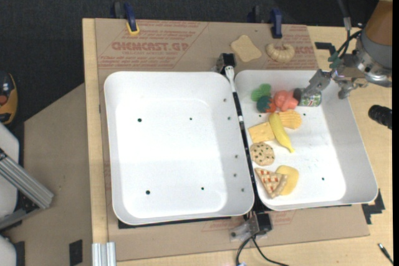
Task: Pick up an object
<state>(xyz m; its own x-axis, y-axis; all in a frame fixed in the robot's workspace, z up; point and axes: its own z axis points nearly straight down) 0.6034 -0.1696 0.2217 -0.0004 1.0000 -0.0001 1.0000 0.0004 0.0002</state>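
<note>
Scanning from the left, we find the left-hand shallow white plastic bin (168, 146) holding nothing we can make out beyond a few dark specks on its floor. The right-hand shallow white plastic bin (349, 152) carries all the objects, gathered toward its left half: a green leafy toy vegetable (261, 93), a red-pink lumpy toy (284, 99), a yellow ridged toy piece (290, 119), a pale yellow toy cheese square (261, 133), a yellow toy banana (280, 131), a tan chocolate-chip toy cookie (262, 153), a toy pizza slice (270, 182) and a yellow rounded toy piece (288, 176).

Just right of the red-pink toy, near the bin's far edge, sits a small greenish can-like object (310, 98). The grey two-finger gripper (326, 83) hangs right over it, one finger slanting down to its upper side, the other further right and apart from it. We judge the claw spread, not closed on anything.

So the pick looks barely begun: the approach is made, yet nothing is gripped or lifted. Closing and raising remain.

The can appears to lie on its side, its long axis running roughly left to right across the view, though it is small and we cannot tell which end is the top.
</note>
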